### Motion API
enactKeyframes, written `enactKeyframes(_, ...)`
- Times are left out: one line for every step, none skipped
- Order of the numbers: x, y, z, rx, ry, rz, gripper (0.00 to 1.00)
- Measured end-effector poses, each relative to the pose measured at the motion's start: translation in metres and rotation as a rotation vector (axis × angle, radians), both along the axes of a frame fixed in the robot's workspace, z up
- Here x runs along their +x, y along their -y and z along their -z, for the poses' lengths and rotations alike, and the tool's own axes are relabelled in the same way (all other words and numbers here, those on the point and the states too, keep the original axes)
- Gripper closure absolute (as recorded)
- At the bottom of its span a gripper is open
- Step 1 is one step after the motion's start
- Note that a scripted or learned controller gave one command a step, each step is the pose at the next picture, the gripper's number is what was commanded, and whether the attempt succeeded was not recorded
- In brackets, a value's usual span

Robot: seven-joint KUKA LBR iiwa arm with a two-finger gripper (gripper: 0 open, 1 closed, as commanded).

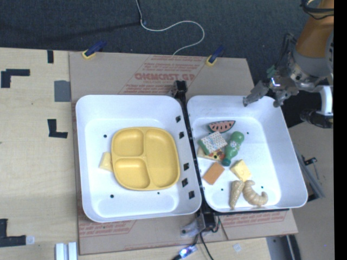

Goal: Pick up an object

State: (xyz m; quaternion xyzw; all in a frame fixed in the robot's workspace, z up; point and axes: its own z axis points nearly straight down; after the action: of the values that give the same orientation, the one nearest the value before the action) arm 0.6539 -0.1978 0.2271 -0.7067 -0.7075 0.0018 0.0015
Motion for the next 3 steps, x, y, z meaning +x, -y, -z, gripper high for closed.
enactKeyframes(-0.005,-0.002,0.044,0.0,0.0,-0.001,0.0)
enactKeyframes(-0.004,-0.009,0.091,0.0,-0.001,-0.001,0.0)
enactKeyframes(-0.002,-0.009,0.14,-0.003,0.009,-0.001,0.0)
